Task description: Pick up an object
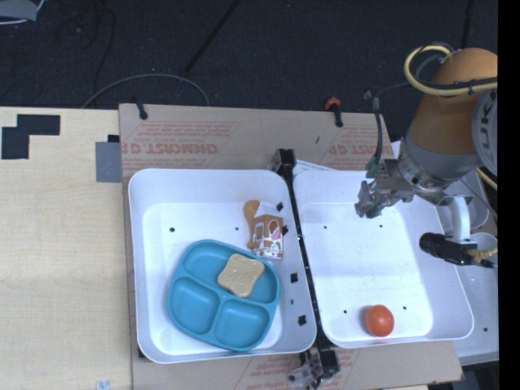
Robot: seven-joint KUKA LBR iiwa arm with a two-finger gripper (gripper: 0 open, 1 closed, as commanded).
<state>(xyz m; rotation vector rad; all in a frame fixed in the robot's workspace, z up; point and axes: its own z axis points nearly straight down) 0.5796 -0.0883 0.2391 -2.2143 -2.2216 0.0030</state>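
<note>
Two white bins sat side by side on the bench. The left bin [154, 218] held a blue divided plate [203, 315] with a slice of toast [240, 275] on it, and a small carton [267, 237] just beyond the plate. The arm [445, 128] hung over the right bin [406, 250], its gripper [368, 203] near the far wall, holding nothing. An orange-red ball [379, 320] lay well apart from it, by the near wall.

bench [57, 242] | brown cardboard sheet [211, 136] under bins | black cables [211, 31] on dark floor
</note>
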